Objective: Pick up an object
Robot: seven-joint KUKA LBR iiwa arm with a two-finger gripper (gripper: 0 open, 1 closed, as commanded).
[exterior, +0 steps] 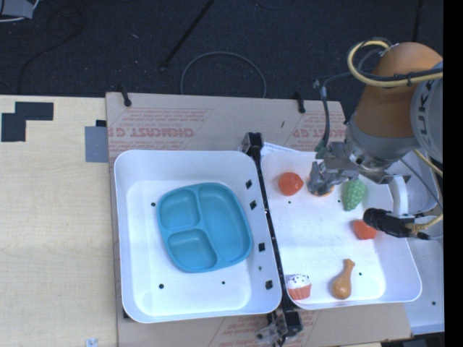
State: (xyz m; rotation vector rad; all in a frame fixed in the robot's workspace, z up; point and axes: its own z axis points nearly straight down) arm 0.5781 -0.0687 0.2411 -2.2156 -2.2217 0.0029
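Object for picking: not settled from this view. All the candidates lie in the right bin [318,241].

Nearest candidates:
- orange-red ball [291,183], upper part of the right bin, just left of the gripper [323,186].
- green knobbly toy [353,194], just right of the gripper.
- A patch of pale orange shows at the gripper's foot. Whether it is a separate item cannot be told.

Other stock, right bin:
- red piece [363,229], right of centre.
- drumstick toy [343,279], lower right.
- cupcake toy [298,286], lower left corner, close to the wall.

Left bin [141,266]: blue divided plate [205,226], centre.

Step in hand (judged): a descent onto an item in the upper middle of the right bin.
- Settle squarely over one item, not in the gap between ball and green toy.
- The ball looks round and smooth and will likely roll away from an off-centre pinch, so take it across its middle.
- The green toy looks bumpier and may seat more surely.
- Lift straight up, keeping off the wall between the bins.

End effector: low over the right bin's upper middle, between ball and green toy.
- How far open it is cannot be told from above.
- No item is seen in its hold.
- Contact with the bin floor or the pale orange patch is unclear.
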